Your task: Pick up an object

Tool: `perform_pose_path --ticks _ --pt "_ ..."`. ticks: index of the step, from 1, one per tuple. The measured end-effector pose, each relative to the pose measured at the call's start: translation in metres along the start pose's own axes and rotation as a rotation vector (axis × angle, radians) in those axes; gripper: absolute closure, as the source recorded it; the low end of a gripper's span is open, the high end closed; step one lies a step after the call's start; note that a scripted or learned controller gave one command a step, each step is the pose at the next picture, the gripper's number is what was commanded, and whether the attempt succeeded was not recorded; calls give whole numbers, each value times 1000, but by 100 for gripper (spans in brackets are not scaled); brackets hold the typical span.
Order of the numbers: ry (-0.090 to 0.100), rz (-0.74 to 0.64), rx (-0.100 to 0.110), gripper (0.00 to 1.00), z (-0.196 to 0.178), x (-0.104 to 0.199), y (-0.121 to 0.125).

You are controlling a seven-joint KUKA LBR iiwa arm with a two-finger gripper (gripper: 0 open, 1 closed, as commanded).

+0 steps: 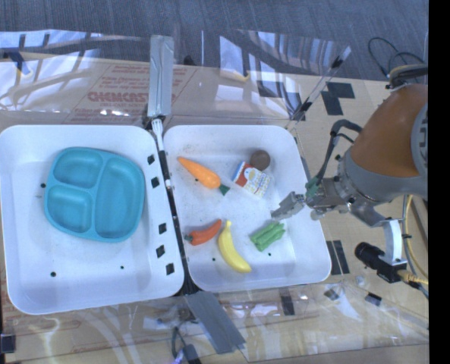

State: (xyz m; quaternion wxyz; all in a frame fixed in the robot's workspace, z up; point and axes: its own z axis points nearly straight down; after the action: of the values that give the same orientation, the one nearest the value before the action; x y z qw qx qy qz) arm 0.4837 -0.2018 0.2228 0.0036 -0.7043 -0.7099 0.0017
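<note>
- Camera view showed the tool (289, 205) over the right bin (316, 258), near the green beans (267, 236); its grip state couldn't be told.
- Descending squarely over the beans seemed wise.

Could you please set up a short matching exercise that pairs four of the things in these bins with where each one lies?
Things:
1. blue plate
2. carrot
3. banana
4. green vegetable

Places:
A. right bin, near edge, beside the red pepper
B. right bin, far left part
C. left bin
D. right bin, just below the hand

Pairs: 1-C, 2-B, 3-A, 4-D
</note>
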Motion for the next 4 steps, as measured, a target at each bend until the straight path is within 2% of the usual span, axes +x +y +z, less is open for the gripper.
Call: perform_pose_path --ticks 1,2,3,4 --pt "-5 -210 -15 0 127 42 -2" --pt "-2 -191 -2 0 133 67 85" --pt "0 -267 -1 0 133 104 13" --pt "-1 -270 2 100 126 103 13"
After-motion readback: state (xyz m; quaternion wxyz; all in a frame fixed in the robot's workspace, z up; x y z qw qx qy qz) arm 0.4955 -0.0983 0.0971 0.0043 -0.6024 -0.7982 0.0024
